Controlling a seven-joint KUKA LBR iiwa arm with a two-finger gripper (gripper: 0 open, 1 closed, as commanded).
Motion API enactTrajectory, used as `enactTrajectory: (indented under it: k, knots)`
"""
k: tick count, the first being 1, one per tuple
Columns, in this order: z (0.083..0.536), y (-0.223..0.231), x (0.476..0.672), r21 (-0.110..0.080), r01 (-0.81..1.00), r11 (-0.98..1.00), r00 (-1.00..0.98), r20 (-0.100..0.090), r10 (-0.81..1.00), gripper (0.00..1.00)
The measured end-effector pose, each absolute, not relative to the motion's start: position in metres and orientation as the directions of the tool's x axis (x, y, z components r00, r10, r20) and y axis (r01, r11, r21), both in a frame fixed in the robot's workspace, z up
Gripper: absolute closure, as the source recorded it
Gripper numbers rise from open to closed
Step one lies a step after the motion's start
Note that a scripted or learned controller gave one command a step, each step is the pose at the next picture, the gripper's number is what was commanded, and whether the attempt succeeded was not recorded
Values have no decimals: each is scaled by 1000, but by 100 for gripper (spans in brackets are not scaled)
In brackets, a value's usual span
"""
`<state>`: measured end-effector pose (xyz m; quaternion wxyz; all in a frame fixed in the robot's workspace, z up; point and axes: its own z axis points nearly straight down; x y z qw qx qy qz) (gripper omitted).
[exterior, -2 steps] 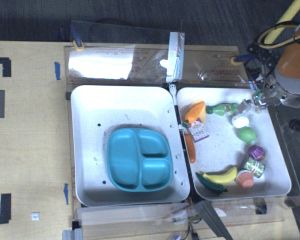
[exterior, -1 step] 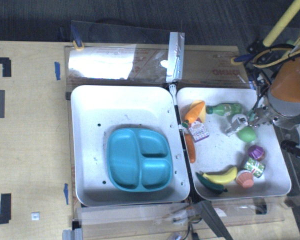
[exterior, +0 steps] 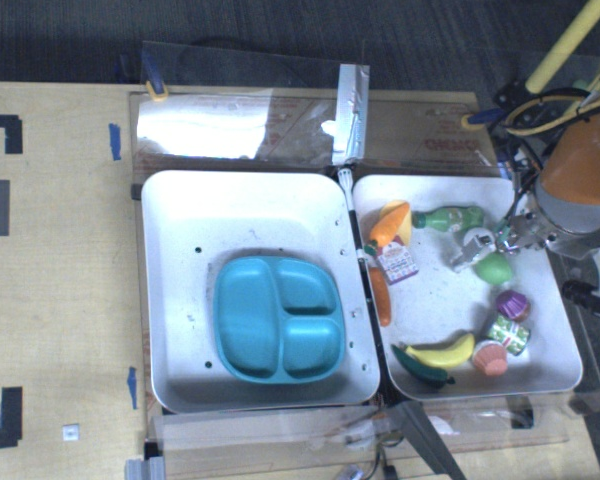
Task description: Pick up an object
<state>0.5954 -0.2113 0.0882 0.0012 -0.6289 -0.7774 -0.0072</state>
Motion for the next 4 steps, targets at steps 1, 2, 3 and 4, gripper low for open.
enactTrajectory:
  k: [1,2,3,4]
  knots:
    - [87,-181,603,4,988,157,-157,0,988,0]
    - [89,-209,549,8,992,124,-124,7,992,0]
    - [100,-215,549,12,993,118,-118,-3,993,100]
    - [179,-135,594,8,992,129,-129,0,992,100]
